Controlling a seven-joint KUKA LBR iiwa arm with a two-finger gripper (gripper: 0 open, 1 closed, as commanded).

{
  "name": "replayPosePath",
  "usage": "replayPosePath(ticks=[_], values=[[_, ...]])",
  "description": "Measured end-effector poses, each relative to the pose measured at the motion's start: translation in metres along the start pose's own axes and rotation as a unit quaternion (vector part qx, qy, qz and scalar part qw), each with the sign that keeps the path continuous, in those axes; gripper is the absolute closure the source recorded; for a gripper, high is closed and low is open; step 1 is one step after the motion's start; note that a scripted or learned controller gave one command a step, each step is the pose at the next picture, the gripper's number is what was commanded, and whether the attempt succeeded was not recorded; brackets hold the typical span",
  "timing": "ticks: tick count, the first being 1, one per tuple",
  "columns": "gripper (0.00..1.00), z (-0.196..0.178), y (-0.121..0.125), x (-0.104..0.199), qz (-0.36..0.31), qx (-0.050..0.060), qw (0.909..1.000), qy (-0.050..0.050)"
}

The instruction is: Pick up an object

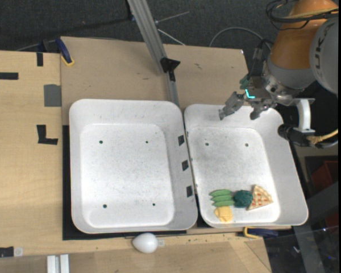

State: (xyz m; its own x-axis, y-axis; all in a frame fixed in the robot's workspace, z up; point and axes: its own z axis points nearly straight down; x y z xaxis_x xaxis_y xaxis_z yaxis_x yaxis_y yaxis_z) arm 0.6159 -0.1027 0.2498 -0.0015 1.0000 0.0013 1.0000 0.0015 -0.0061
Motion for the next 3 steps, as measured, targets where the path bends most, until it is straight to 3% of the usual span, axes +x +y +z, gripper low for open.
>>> replayPosePath(ticks=[1,3], values=[[0.00,-0.003,0.001,0.000,-0.001,-0.002,1.0000,-0.001],[0.00,0.088,0.006,0.002,0.000,0.000,1.0000,-0.001]])
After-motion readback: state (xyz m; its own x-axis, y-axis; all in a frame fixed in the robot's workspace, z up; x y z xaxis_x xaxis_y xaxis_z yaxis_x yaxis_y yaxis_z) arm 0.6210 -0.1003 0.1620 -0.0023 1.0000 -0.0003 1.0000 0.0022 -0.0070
